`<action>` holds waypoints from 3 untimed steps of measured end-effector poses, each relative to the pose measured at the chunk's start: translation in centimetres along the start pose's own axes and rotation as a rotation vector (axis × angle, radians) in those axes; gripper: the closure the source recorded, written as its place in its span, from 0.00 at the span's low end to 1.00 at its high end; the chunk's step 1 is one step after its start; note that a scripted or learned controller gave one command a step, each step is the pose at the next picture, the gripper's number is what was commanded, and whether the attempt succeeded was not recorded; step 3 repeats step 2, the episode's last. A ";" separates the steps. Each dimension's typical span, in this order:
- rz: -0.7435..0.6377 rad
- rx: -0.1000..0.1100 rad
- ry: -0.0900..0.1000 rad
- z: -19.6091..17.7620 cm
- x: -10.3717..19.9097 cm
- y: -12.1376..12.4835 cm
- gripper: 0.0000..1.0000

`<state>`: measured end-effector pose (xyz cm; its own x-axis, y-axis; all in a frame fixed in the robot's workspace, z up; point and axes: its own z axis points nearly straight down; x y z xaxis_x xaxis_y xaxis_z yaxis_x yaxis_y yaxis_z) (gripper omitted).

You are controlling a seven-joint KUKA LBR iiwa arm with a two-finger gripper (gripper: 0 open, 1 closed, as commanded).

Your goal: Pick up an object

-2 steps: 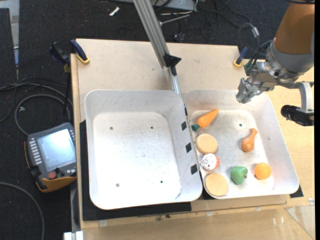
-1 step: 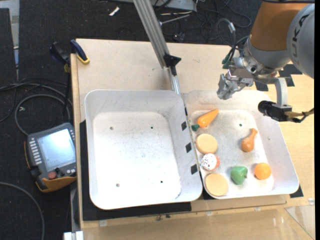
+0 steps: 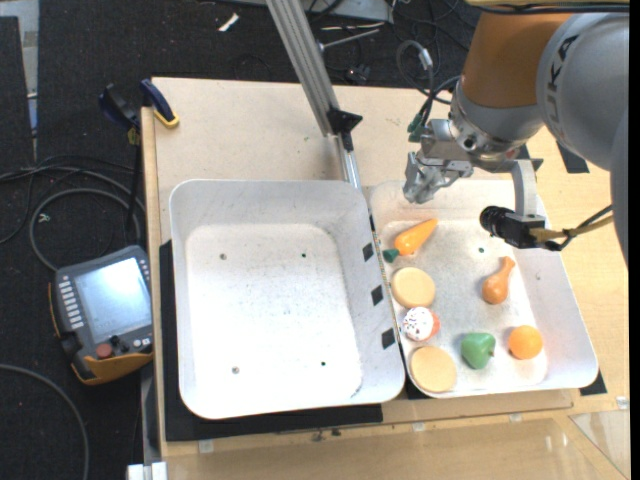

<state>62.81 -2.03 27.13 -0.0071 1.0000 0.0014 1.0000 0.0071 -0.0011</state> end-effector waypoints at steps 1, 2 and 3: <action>-0.001 -0.003 0.000 0.6 5.3 1.2 1.00; 0.000 0.001 -0.001 1.7 9.7 0.9 1.00; 0.000 0.001 -0.001 1.7 9.7 0.9 1.00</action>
